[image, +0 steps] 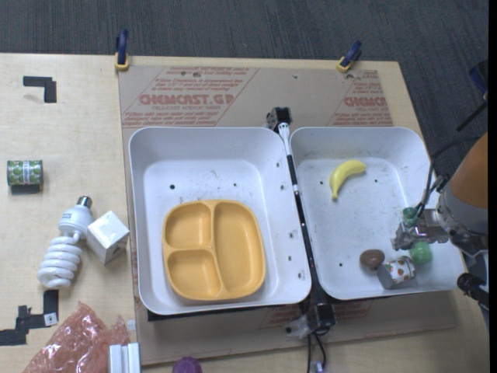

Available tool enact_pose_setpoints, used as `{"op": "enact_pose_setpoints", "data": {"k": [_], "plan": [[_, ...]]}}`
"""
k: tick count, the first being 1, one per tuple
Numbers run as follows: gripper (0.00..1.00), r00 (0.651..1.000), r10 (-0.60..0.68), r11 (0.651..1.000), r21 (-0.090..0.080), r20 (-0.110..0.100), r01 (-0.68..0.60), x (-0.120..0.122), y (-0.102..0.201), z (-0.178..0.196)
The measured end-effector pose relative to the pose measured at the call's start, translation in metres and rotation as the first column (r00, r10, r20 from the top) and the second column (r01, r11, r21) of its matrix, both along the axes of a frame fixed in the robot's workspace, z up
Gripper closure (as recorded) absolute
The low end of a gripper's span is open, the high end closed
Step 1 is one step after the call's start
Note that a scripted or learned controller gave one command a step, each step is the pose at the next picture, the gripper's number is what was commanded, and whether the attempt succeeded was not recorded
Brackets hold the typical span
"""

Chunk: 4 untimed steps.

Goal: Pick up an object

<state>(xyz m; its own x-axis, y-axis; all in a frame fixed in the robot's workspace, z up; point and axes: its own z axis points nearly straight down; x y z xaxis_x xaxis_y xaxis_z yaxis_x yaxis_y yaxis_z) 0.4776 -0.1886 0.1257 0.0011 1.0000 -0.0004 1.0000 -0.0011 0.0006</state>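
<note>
Objects worth picking lie in the right bin [311,208]: going left to right, a banana [345,176] well apart up the floor, a brown lump [372,259], a spotted piece [398,271] and a green ball [420,252] bunched near the right wall. The hand [409,235] hangs just over that bunch; whether it is open or closed I cannot tell. Best to descend straight on one item, avoiding the wall. A yellow tray [214,249] sits in the left bin [144,208].

Camera: a single fixed view, set above the table [70,231].
Facing: down at a slant, near edge at the bottom, far edge and dark floor [233,10] at the top.
Range: mid-distance; both white bins, left bin [144,208] and right bin [365,282], fit whole.
Arm side: the arm [474,185] enters from the right.
</note>
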Motion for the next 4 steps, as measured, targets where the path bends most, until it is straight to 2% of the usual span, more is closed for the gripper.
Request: {"op": "enact_pose_setpoints", "data": {"k": [1, 2, 3, 4], "plan": [[1.0, 1.0, 0.004, 1.0, -0.001, 0.001, -0.004, 0.128, 0.0, -0.003], [0.0, 1.0, 0.003, 1.0, -0.001, 0.0, -0.003, 0.127, 0.0, -0.003], [0.0, 1.0, 0.0, 1.0, 0.0, -0.002, 0.0, 0.078, 0.041, -0.034], [0.0, 1.0, -0.001, 1.0, 0.001, -0.001, 0.001, 0.005, 0.071, -0.034]]}}
